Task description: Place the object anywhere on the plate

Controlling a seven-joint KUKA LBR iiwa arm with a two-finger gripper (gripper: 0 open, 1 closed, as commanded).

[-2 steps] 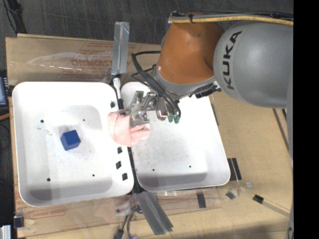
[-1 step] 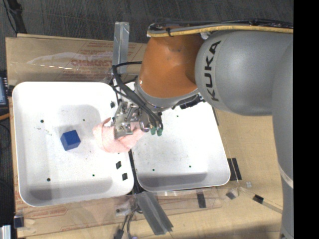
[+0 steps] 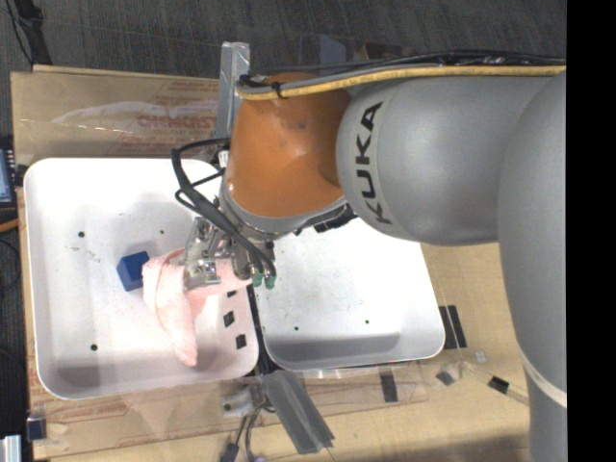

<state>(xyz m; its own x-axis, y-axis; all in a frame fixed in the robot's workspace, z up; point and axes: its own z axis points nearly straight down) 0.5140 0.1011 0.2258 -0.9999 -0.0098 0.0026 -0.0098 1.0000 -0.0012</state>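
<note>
"KUKA" reads on the grey arm [image 3: 433, 152]; gripper [image 3: 207, 268], its opening unclear, sits over the pink plate [image 3: 178, 306] beside a blue block [image 3: 132, 269].

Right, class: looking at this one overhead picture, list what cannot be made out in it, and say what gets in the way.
- Gripper: open or shut unclear; the wrist hides it.
- Pink plate: right part covered by the gripper.
- Blue block: unclear whether it touches the plate.
- Right bin: far side behind the arm.
</note>
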